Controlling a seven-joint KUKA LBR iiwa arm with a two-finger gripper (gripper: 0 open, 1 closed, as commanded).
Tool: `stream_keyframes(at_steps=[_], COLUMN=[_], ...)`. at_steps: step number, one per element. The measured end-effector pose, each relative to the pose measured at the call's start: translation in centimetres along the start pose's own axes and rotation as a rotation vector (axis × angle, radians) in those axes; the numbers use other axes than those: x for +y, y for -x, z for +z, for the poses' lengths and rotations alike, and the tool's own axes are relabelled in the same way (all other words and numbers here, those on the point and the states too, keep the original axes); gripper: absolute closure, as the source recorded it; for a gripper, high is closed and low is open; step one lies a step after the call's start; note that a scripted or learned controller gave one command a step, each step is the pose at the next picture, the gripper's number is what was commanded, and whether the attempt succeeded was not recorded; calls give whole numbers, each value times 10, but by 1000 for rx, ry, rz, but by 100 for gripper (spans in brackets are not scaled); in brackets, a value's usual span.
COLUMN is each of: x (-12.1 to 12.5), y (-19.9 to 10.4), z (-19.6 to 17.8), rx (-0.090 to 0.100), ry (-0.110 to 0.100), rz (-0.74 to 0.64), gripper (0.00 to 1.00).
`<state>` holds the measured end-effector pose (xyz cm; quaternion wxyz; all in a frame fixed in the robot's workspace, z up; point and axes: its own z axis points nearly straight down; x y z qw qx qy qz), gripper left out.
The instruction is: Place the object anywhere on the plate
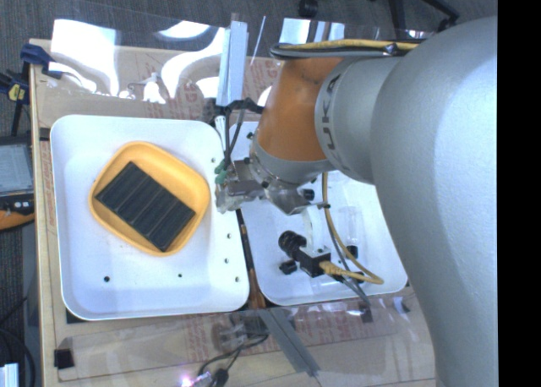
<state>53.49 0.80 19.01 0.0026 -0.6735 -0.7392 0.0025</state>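
Placement is the step we are watching, and by the look of things it may be done. The dark ribbed slab (145, 205) lies flat on the yellow plate (152, 154), left of centre in the frame. It is turned at an angle and sits inside the plate's rim. The plate itself rests in the left bin (127, 288), toward its upper half.

Now to the tool (230, 193): it hangs at the centre of the frame, right over the seam where the left bin meets the right bin (287, 288). It is just beside the plate's right edge but apart from the slab. We cannot tell whether the tool is open or closed, because the arm (406, 123) crowds in from the right and hides its working end. We see nothing held in it.

Our read is that if that slab is the object, the job is as good as finished. The next move then calls for a clean lift straight up and away, without nudging the plate's near rim. If another object waits under the arm in the right bin, we would need a fresh pick first. The bench (110, 339) along the bottom of the frame plays no part.
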Motion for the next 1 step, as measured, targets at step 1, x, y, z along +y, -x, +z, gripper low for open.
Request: stream_keyframes(at_steps=[1], x=[0], y=[0], z=[0], rx=[0], ry=[0], rz=[0], gripper=[0])
